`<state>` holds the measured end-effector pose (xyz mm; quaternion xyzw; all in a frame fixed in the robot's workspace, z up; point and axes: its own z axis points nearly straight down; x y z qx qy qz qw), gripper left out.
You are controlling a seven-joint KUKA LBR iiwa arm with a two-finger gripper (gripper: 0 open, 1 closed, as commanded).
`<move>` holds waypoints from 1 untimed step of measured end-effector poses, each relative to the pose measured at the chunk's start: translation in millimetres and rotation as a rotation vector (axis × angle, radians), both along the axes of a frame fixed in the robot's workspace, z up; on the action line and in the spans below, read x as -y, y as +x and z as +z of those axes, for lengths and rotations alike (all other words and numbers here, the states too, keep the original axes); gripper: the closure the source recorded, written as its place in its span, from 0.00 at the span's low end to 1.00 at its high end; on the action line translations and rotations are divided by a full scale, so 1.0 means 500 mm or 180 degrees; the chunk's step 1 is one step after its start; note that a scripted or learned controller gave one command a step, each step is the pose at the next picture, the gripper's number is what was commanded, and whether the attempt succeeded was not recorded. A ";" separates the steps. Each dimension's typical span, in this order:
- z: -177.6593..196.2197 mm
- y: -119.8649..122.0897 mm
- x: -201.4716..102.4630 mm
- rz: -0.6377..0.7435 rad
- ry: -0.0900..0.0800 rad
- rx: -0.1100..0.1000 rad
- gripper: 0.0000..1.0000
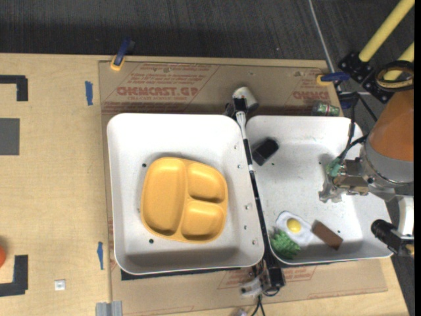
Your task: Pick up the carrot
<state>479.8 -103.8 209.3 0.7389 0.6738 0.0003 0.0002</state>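
Observation:
My gripper hangs over the right side of the right bin, under the grey wrist and its orange band. A small green bit shows against the gripper's upper part; I cannot tell what it is. Along the bin's front edge lie a toy fried egg, a green broccoli piece and a brown bar. A small orange thing sits on the bench at the far left edge of the view, too cut off to identify.
A black block lies at the back left of the right bin. The left bin holds a yellow divided plate. Cables and a yellow pole stand at the back right.

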 end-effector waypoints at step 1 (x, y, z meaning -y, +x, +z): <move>-0.050 -0.001 -0.138 -0.1242 0.0005 -0.0013 1.00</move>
